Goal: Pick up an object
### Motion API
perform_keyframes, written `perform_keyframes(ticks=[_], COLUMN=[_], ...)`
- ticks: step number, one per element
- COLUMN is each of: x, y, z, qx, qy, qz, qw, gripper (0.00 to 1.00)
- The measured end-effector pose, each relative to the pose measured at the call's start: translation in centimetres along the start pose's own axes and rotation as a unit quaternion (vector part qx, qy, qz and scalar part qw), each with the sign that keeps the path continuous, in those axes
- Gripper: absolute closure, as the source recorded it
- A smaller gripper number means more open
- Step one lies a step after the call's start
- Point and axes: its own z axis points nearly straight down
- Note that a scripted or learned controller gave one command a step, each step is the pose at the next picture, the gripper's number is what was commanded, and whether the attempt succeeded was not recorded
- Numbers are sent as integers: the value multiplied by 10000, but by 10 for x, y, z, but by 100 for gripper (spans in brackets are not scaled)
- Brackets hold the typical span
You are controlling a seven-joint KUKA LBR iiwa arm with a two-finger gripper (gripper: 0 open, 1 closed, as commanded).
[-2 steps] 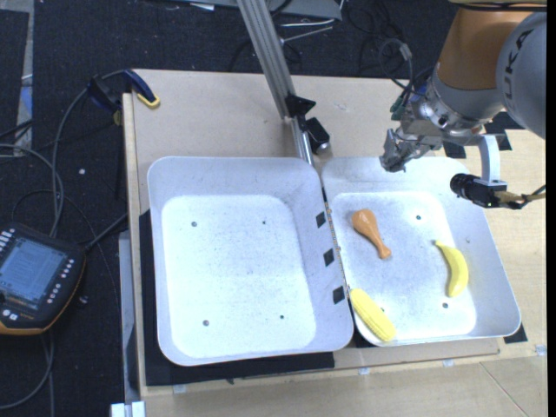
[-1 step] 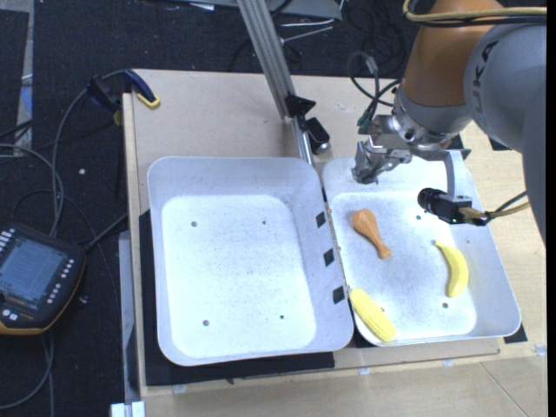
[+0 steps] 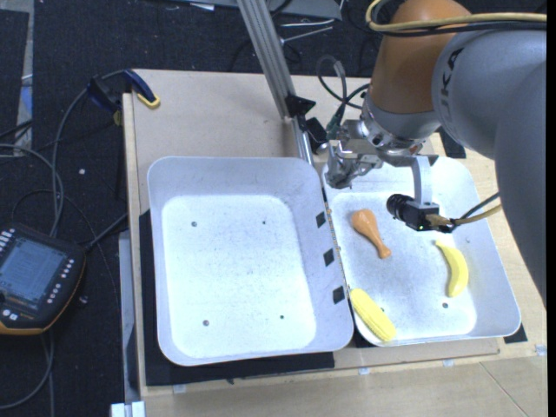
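Arm over the right bin, three toy foods loose below

Nearest, at lower centre of the frame, a corn cob [image 3: 373,315] leans on the right bin's [image 3: 486,315] rim; a banana [image 3: 453,269] and a drumstick [image 3: 370,232] lie apart on its floor, probably scattered for separate grasps. The left bin [image 3: 230,259] sits beside it. Farther up, the gripper [image 3: 340,174] hangs near the bin's upper-left corner, holding nothing; its opening cannot be told. Beyond: wooden bench [image 3: 208,115], cables, dark floor

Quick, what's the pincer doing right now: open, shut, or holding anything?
Pincer: cannot be told; it hangs over the far left corner of the right bin, away from the drumstick.
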Motion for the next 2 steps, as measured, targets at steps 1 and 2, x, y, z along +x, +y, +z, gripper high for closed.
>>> perform_keyframes(ticks=[1, 2], x=[48, 88], y=[-17, -34], z=[10, 9], qx=[3, 1], qy=[1, 0], qz=[1, 2], qw=[10000, 10000], gripper=[100, 100])
